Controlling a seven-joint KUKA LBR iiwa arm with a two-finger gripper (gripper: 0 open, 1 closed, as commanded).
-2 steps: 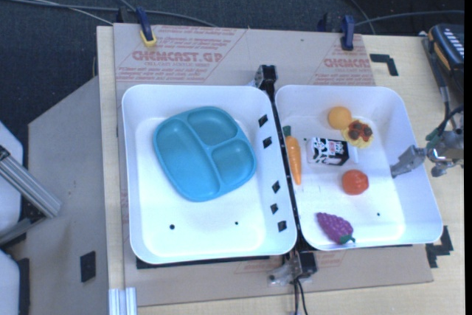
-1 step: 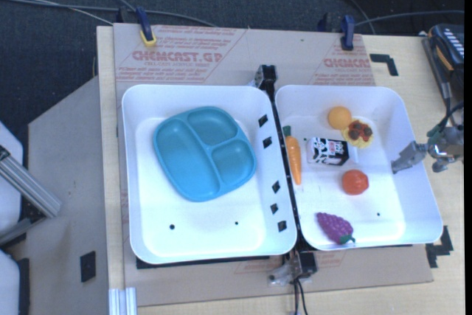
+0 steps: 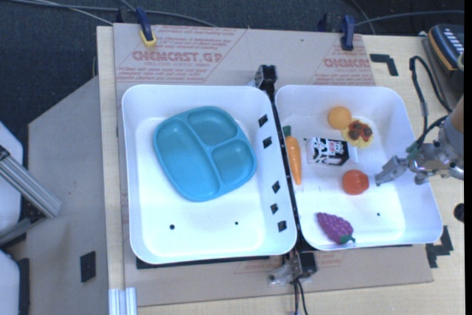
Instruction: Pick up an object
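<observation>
At right of frame, the gripper (image 3: 386, 175) hovers just beside the red tomato (image 3: 355, 181) in the right bin (image 3: 413, 229); whether its fingers are spread cannot be told. The tomato looks light, smooth and round, likely slippery; gripping across its widest middle seems best.

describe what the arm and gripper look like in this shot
The gripper is a small grey metal piece with slim, pale, angular fingers. Behind it sits a bulkier grey wrist block with dark fittings. A black cable loops above, near the bench's right edge.
</observation>
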